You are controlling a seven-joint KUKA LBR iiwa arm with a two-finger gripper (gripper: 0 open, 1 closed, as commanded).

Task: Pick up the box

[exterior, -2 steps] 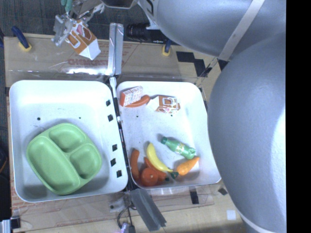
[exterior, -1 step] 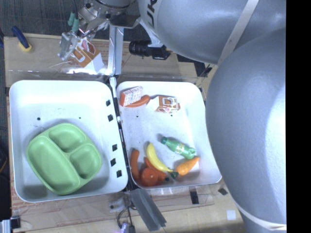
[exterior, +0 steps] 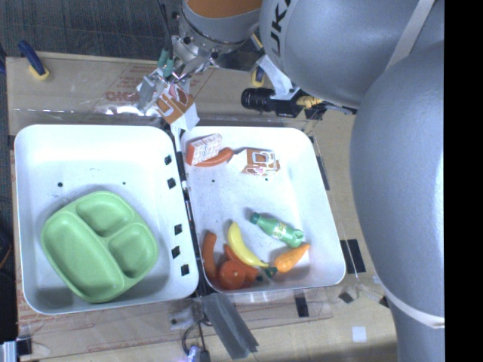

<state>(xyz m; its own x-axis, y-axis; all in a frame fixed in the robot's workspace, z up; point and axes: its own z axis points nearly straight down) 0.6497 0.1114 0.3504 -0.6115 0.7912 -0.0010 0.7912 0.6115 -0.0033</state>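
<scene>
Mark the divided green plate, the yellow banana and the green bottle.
Divided green plate (exterior: 98,246), camera view, on the ridge between compartments.
Yellow banana (exterior: 243,245), camera view, on its curved middle.
Green bottle (exterior: 279,230), camera view, on its body.

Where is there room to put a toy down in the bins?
Left bin: the bare white floor behind the green plate. Right bin: the middle strip between the boxes at the back and the banana. The front corner around the banana is crowded.
</scene>
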